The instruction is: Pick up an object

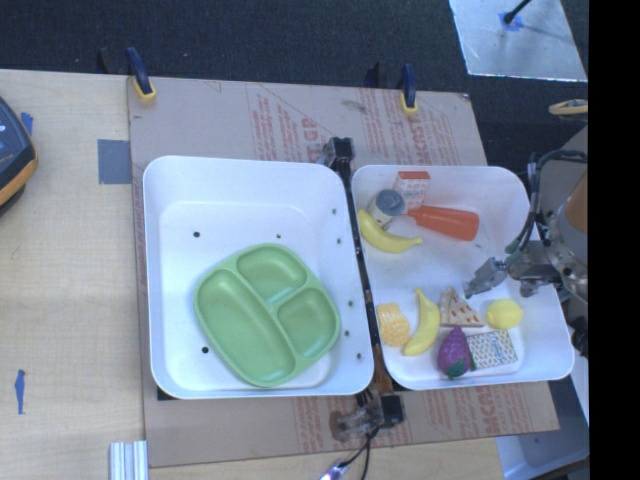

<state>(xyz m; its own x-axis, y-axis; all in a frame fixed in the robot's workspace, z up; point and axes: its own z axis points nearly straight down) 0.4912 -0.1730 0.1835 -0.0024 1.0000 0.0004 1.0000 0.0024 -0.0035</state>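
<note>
pointing lengthwise left-right, carrot (444, 221)

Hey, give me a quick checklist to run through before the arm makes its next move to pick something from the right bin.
1. Tool is over the right bin, where the objects lie: ok.
2. Tool carries nothing: cannot tell, its tips are blurred.
3. A target lies close by: ok, the sandwich wedge and lemon sit just below it.
4. Target has room around it: not ok, the wedge touches a banana and the lemon lies against the patterned packet.
5. An easier pick exists: ok, the orange carrot lies apart from most neighbours.
6. Green divided plate in the left bin is out of the way: ok.
</note>
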